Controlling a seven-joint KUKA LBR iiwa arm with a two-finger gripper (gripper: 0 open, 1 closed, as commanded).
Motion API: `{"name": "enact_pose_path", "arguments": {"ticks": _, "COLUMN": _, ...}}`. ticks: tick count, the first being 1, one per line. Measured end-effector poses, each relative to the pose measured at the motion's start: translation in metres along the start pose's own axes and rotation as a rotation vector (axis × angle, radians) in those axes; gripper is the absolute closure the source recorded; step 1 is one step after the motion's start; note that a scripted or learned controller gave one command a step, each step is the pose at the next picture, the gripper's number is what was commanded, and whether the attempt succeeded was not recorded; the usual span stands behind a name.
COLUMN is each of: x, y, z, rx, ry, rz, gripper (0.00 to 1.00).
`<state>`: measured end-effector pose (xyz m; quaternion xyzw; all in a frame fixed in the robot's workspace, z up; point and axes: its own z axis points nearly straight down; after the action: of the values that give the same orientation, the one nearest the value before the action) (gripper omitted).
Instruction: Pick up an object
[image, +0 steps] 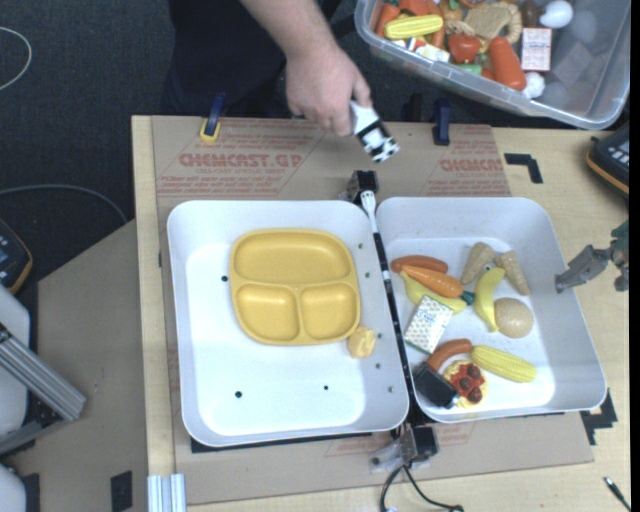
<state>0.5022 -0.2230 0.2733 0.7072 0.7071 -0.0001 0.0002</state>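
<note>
A brown cardboard-covered worktop (150, 300) is seen on dark carpet, bearing two white bins. In the left bin (200, 380) a yellow divided plate (296, 285) lies, with a small yellow piece (361, 343) just beside its lower right corner. Toy food is heaped in the right bin (570, 350): a carrot (430, 282), a banana (487, 296), a corn cob (503, 363), a white packet (428, 323). The gripper (585, 266) is seen at the right bin's far rim; whether its fingers are parted cannot be told. A person's hand (322, 90) holds a small black-and-white item (374, 135) above the bins.
</note>
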Motion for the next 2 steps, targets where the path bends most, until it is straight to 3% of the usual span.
{"name": "enact_pose_path", "arguments": {"ticks": 2, "x": 0.004, "y": -0.004, "z": 0.127, "rx": 0.006, "ry": 0.004, "rz": 0.0, "gripper": 0.0}}
